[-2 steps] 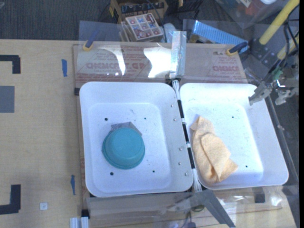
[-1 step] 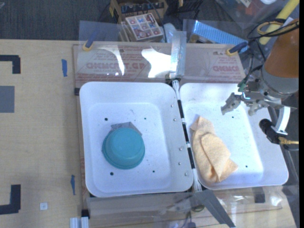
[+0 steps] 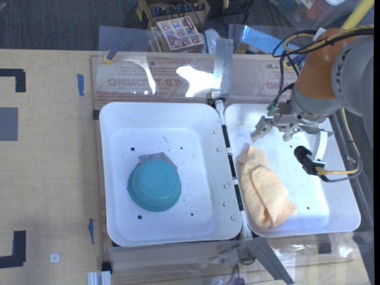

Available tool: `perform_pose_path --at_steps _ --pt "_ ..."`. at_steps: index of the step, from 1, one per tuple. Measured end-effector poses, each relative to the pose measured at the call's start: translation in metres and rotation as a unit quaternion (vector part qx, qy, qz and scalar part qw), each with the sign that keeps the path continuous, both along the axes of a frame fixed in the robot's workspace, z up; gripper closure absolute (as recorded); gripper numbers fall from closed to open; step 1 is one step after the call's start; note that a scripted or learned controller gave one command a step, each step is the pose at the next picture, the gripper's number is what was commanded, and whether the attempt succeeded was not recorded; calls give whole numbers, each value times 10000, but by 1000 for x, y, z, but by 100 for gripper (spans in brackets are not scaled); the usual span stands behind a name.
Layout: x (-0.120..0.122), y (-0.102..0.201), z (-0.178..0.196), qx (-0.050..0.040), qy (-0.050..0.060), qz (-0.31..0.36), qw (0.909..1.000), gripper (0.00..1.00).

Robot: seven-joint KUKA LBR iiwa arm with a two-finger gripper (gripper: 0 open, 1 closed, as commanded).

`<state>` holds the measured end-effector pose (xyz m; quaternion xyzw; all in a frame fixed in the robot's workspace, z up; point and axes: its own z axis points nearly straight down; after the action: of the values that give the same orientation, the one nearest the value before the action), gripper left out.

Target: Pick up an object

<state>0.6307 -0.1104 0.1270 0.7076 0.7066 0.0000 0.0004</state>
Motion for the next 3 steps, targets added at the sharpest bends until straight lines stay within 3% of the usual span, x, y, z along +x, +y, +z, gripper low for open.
perform_pose_path --at_steps 1,2,3 --pt "-35 -72 54 -10 -15 636 9980 0" --pt "3 -9 -33 -2 -11 470 9989 0" --pt "-19 -30 65 -7 -15 836 9965 0"
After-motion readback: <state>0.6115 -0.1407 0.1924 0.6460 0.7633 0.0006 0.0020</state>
